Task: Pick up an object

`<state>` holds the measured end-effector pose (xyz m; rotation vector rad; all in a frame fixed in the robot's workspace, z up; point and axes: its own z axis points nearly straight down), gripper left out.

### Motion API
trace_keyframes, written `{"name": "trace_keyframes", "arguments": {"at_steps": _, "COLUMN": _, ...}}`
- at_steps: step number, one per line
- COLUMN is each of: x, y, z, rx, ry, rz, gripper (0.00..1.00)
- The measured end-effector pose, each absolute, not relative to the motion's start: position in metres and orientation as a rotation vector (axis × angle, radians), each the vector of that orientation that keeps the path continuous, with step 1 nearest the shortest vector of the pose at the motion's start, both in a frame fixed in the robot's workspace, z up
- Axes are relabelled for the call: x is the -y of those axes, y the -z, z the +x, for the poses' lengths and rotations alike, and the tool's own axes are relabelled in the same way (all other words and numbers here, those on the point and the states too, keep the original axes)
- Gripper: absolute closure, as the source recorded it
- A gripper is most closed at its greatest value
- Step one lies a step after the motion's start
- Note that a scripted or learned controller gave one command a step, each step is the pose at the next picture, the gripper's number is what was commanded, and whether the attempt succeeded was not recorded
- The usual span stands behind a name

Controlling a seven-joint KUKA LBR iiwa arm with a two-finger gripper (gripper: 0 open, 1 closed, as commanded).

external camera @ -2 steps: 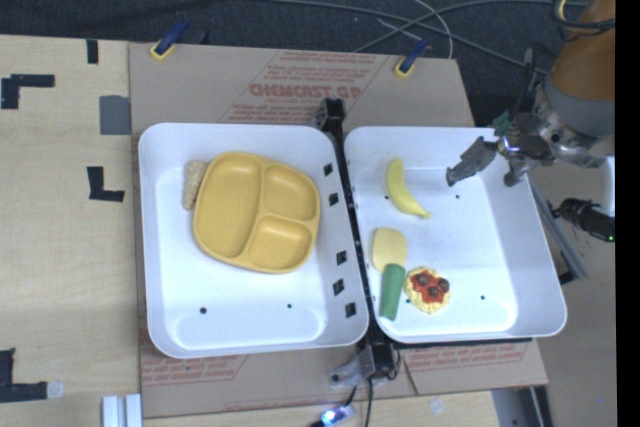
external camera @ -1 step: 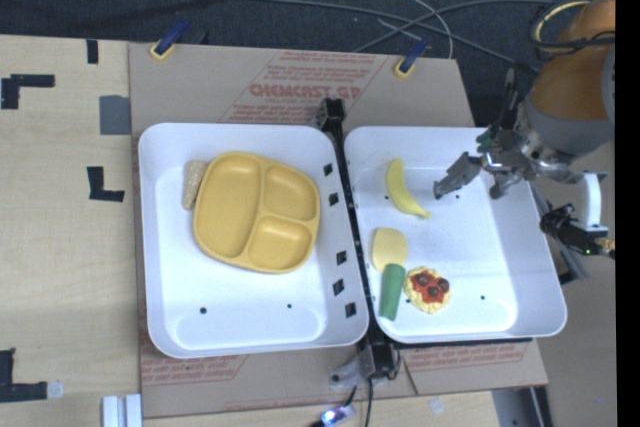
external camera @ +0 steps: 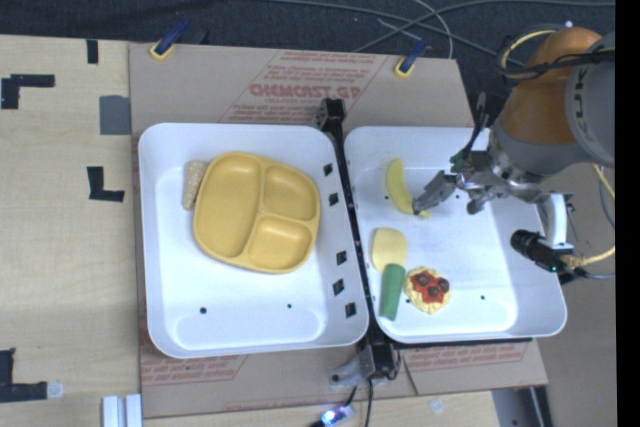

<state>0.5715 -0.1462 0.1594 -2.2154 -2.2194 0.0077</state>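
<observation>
gripper [external camera: 452,194]: spread, holding nothing | low in right bin [external camera: 500,310] | just beside banana [external camera: 398,186] | yellow tray [external camera: 256,212] in left bin [external camera: 160,245]

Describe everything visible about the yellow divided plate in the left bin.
The yellow divided plate looks like matte plastic, rounded-square, with three compartments: one large on its left, two smaller on its right, split by raised ridges. It lies flat, face up and turned at a slant, in the upper middle of the left bin. Nothing lies in its compartments. A tan, bread-like piece sits at its upper left edge, partly tucked under the rim.
</observation>
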Motion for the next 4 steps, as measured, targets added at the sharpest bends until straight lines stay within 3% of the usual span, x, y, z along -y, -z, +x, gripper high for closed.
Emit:
{"name": "trace_keyframes", "arguments": {"at_steps": 1, "x": 0.141, "y": -0.115, "z": 0.57, "rx": 2.22, "ry": -0.007, "rz": -2.216, "gripper": 0.0}}
{"name": "trace_keyframes", "arguments": {"at_steps": 2, "x": 0.141, "y": -0.127, "z": 0.571, "rx": 2.223, "ry": -0.003, "rz": -2.216, "gripper": 1.0}}
{"name": "trace_keyframes", "arguments": {"at_steps": 4, "x": 0.14, "y": -0.213, "z": 0.579, "rx": 2.226, "ry": 0.004, "rz": -2.221, "gripper": 1.0}}
